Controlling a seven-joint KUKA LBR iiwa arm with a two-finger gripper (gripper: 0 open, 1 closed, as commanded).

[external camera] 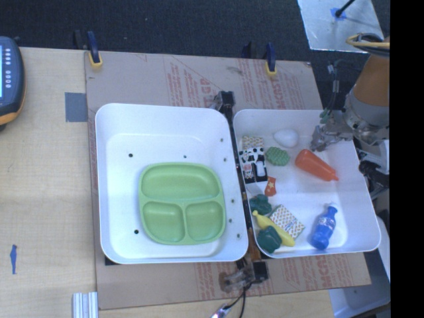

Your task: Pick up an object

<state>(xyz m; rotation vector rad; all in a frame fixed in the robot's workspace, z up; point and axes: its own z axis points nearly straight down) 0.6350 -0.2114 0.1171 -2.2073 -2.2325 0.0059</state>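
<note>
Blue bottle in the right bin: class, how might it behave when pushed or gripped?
The blue bottle lies on its side and looks rounded, so a push would likely roll it. It seems small, smooth plastic: probably light, perhaps slippery in the gripper.

- Left bin (119, 151): white, shallow, round-cornered; small dark holes in its floor.
- Green plate (182, 203): three compartments, one wide above two smaller; flat in the left bin, towards the near edge.
- Right bin (351, 204): white, touching the left bin along one side.
- Cardboard sheet (179, 78): brown, red print; beneath both bins.
- Blue clamps (93, 50) (269, 57): at the sheet's far edge, well apart.
- Black clip (226, 101): at the far end of the seam between the bins.
- Bench (46, 197): pale wood.
- Grey tape patch (75, 106): on the bench, left of the left bin.
- Handheld device (10, 78): dark with orange trim, cut off by the left edge.
- Pale floor sheet (338, 15): on dark carpet (165, 12), beyond the bench.
</note>
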